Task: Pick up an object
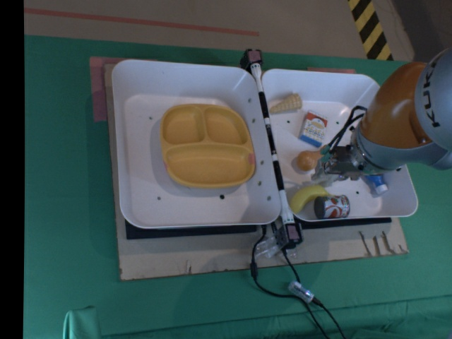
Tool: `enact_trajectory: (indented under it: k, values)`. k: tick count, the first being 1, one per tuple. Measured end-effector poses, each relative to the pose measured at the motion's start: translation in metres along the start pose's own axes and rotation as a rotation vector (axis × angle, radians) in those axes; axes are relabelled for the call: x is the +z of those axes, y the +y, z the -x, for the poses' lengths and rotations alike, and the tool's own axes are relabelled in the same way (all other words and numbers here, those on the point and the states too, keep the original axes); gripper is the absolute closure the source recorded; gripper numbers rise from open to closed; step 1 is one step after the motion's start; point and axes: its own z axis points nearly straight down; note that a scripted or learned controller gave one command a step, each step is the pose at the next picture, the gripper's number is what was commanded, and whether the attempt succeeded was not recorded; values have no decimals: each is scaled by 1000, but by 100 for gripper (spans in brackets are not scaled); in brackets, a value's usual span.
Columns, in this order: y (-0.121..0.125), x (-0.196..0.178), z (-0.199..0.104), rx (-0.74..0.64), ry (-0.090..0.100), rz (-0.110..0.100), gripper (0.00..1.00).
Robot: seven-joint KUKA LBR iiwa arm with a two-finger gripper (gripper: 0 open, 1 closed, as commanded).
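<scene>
My gripper (330, 167) hangs low in the right bin (395, 207), just right of a small orange-brown round object (306, 160). A yellow banana (306, 197) lies near the bin's front left, with a dark can (332, 206) lying on its side right beside it. A small white and red carton (313, 127) rests toward the middle of the bin, and a tan ice-cream cone (285, 104) lies at the back left. A blue and white item (376, 183) peeks out under the arm at the right. Nothing is visible between the fingers.
The left bin (141, 210) holds a yellow compartment plate (206, 145). A black-and-white divider bar (270, 136) runs between the bins. Cables (296, 288) trail off the front onto the green cloth. The grey and orange arm (406, 115) covers the right bin's right side.
</scene>
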Motion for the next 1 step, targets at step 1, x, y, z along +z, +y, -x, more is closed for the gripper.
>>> enact_trajectory:
  k: [1]
  values:
    - [65,-81,-15,-9,6,-24,100]
